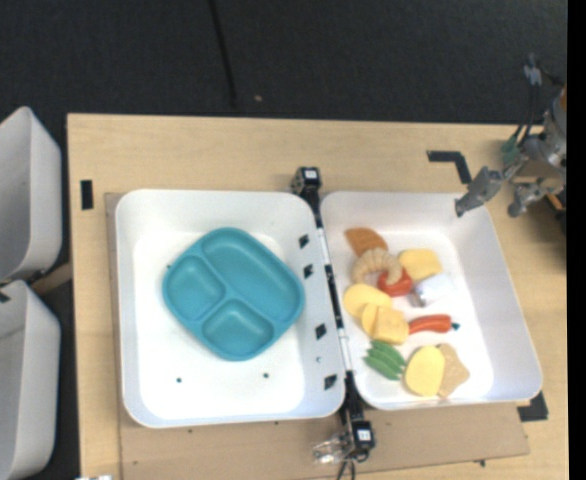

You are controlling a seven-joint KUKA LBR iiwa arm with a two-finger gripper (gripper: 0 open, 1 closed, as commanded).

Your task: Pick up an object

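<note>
Pale wooden bench [93,298] on dark floor [273,38], white chairs [8,198] beside

Toy food items clustered in the right bin [493,298]: a brown bread piece [366,239] at the top, a yellow piece [420,263] near a white one [435,288], a red pepper [430,323] lying sideways, a green pod [384,360] low left, and a yellow round piece [424,370] touching a tan slice [454,370].
</note>
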